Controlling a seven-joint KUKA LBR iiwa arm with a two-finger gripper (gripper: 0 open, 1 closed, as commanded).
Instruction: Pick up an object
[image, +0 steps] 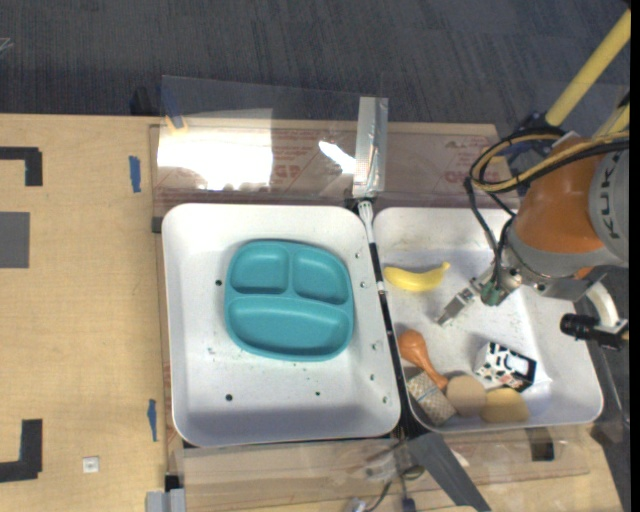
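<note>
My gripper (456, 306) hangs over the middle of the right bin (570, 410), open with nothing between its fingers. A yellow banana (416, 277) lies just to its upper left. An orange, pear-shaped piece (414, 348) lies below it to the left. Along the bin's near edge sit a grey speckled lump (430, 400), a tan round piece (465, 392) and a yellowish piece (505, 404). A black-and-white patterned object (506, 366) rests below and to the right of the gripper.
The left bin (190, 400) holds a teal divided plate (290, 300). The grey arm with its orange band (565, 205) reaches in over the right bin's far right corner, trailing yellow and black cables. A clear panel stands behind the bins.
</note>
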